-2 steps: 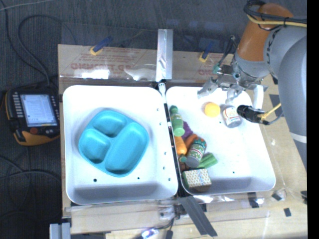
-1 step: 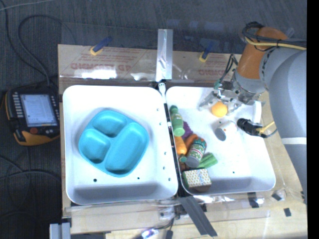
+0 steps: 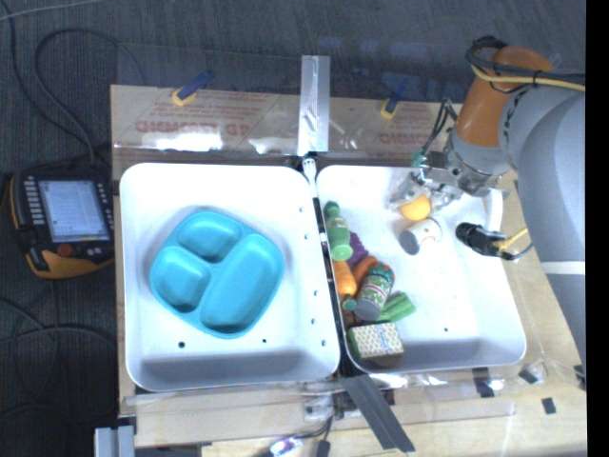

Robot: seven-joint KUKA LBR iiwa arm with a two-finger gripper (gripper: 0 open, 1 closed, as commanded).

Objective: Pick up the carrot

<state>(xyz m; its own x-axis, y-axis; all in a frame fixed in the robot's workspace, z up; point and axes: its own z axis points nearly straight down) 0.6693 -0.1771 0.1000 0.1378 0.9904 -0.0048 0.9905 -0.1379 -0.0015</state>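
Carrot (image 3: 344, 276) lies in the right bin (image 3: 476, 336), hard against the divider wall, in a packed row of items. Just behind the carrot: a green bottle-like thing (image 3: 336, 234) and something purple (image 3: 358, 248). Touching the carrot's outer side: a small labelled can (image 3: 375, 291), with a green vegetable piece (image 3: 398, 305) beyond that. In front of the carrot: a patterned box (image 3: 375, 341).

Tool (image 3: 425, 181) is well away from the carrot, up at the bin's far corner, over a yellow item (image 3: 415, 208) with a small white cup (image 3: 421, 236) just beside it. Cannot tell whether the tool is spread or pressed together; nothing visibly pinched.

Step judged: approach not yet made, carrot untouched. Next move calls for travelling across the bin toward the divider and coming down on the carrot's exposed orange part. Trouble likely: can and bottle crowd it, bin wall on the other side, little room for a clean grip.

Left bin (image 3: 143, 255) holds a blue divided plate (image 3: 217, 272). Teach pendant (image 3: 62, 219) sits beyond it, off the tabletop.
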